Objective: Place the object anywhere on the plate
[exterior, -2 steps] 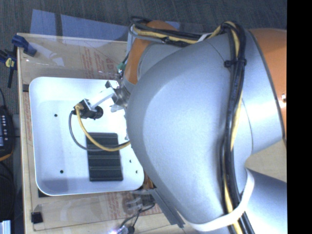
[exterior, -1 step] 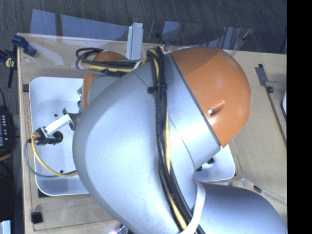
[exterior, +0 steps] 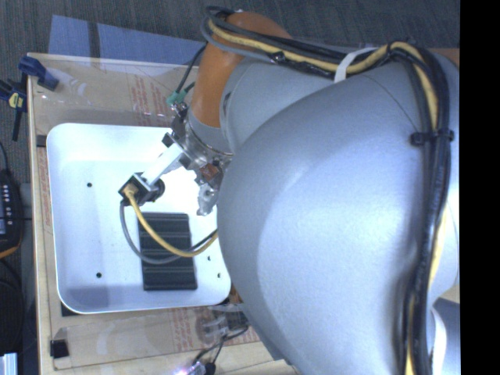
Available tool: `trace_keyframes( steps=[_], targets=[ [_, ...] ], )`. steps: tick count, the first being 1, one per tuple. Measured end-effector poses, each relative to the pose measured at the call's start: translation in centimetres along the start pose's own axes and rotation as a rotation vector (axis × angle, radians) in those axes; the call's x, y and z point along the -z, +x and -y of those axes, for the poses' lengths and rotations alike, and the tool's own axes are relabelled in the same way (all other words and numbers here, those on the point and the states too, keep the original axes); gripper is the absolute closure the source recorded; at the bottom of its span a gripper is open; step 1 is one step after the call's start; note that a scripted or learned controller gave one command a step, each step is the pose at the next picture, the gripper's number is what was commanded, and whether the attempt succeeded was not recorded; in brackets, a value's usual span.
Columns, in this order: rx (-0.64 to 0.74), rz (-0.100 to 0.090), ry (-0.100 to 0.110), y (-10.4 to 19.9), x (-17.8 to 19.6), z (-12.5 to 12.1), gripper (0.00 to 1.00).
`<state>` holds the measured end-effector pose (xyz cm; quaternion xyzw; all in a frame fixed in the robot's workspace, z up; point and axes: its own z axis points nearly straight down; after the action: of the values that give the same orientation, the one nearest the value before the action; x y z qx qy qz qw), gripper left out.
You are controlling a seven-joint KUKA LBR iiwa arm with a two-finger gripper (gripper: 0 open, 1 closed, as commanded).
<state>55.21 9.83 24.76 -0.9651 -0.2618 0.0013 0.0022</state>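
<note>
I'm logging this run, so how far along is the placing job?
Done: nothing that shows. The black ribbed block lies flat on the floor of the left bin. In hand: the tool hangs over that bin near the block's upper right corner, with no grasp visible. Left: grip the block, lift it and set it on the plate. The arm covers the bench's right side.

We see a black ribbed slab (exterior: 168, 270), rectangular, lying flat on the floor of the white bin (exterior: 78, 233). It sits near the bin's lower wall, right of centre.
</note>
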Motion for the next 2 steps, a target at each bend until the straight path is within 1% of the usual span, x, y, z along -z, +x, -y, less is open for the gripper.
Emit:
trace_keyframes(
  steps=[1, 2],
  targets=[
    [-0.002, 0.006, 0.001, -2.6, -12.8, 10.9, 0.0],
    [0.257, -0.001, -0.001, -4.9, -2.4, 6.6, 0.0]
  ],
)
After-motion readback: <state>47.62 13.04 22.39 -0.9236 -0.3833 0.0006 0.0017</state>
